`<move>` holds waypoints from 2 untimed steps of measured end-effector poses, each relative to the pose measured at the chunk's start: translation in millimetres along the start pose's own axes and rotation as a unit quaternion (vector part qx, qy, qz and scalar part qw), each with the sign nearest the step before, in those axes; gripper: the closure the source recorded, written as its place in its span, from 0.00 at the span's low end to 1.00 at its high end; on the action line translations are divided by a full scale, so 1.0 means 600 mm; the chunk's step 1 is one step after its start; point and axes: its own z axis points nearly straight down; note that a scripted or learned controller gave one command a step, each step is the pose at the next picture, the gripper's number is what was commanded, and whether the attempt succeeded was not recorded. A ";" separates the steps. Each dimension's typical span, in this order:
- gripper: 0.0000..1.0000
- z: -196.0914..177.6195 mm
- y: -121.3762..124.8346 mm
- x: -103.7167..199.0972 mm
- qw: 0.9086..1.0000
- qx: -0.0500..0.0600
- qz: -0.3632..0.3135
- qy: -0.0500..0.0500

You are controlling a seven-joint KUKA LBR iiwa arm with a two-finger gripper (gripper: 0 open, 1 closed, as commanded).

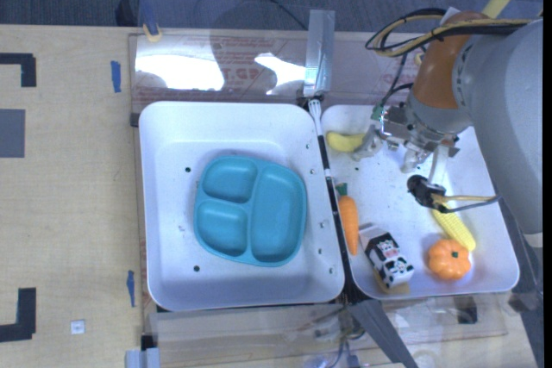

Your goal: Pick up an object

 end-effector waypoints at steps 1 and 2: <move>1.00 -0.021 0.003 0.002 1.000 -0.003 -0.002 -0.001; 1.00 -0.170 0.029 0.077 0.981 -0.002 0.195 0.001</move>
